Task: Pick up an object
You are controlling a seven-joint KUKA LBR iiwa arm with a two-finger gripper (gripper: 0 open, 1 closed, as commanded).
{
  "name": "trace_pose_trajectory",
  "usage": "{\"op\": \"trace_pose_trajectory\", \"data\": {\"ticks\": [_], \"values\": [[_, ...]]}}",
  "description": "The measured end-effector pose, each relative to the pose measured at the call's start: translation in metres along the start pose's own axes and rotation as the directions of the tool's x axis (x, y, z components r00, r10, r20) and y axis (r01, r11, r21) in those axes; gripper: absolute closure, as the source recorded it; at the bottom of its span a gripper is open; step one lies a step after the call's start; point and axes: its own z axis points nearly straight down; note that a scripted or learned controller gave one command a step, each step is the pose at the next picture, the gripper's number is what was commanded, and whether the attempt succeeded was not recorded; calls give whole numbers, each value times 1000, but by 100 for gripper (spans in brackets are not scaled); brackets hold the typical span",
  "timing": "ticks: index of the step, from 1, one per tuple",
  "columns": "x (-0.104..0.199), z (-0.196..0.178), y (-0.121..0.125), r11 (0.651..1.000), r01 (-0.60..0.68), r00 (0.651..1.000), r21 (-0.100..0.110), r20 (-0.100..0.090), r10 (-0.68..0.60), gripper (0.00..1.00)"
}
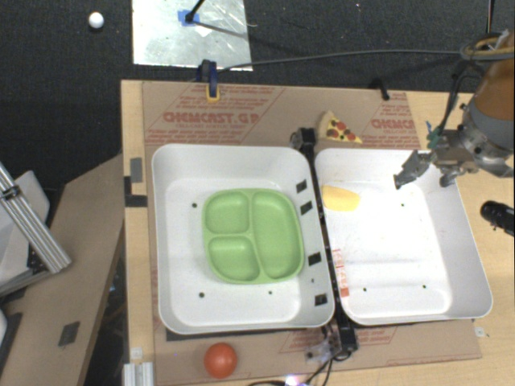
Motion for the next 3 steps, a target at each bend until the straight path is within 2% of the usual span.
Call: {"op": "trace_pose_trajectory", "data": {"ticks": [1,2,3], "values": [[0,-6,2,1000,2,1000,-10,2,-2,0],[6,40,-4,1000,0,1000,-7,1,0,0],[11,102,-6,1000,0,1000,-6,0,0,0]]}}
